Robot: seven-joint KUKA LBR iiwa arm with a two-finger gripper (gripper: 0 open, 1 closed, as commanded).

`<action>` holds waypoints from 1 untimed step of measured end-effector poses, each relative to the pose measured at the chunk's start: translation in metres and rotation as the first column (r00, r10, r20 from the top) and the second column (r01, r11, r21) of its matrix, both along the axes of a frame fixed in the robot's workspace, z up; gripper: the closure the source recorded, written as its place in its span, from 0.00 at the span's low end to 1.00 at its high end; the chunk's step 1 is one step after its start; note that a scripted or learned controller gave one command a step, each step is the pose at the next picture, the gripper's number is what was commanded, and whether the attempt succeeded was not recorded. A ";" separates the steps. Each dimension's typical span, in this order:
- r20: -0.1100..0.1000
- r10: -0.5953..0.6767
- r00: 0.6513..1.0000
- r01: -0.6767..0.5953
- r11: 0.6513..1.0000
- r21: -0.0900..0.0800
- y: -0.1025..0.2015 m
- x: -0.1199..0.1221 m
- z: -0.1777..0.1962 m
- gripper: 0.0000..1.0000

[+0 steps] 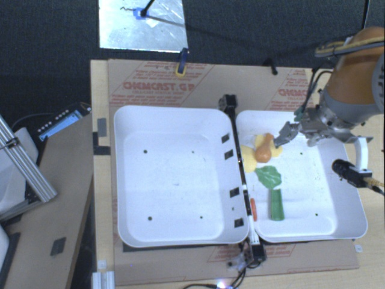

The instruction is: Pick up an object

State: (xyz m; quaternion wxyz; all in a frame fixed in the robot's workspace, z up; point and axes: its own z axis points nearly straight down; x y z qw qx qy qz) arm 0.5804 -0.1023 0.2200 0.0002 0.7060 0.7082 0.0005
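Orange-and-yellow object (263, 149) lay in the right bin (343, 221), near its left wall toward the far edge. Gripper (283, 134) hovered just beside it; jaw state unclear. Green spatula-shaped item (272, 188) lay nearer the front. Left bin (174, 221) alongside.
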 end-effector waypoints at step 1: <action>-0.009 -0.001 1.000 0.001 1.000 0.001 0.002 -0.016 -0.121 0.00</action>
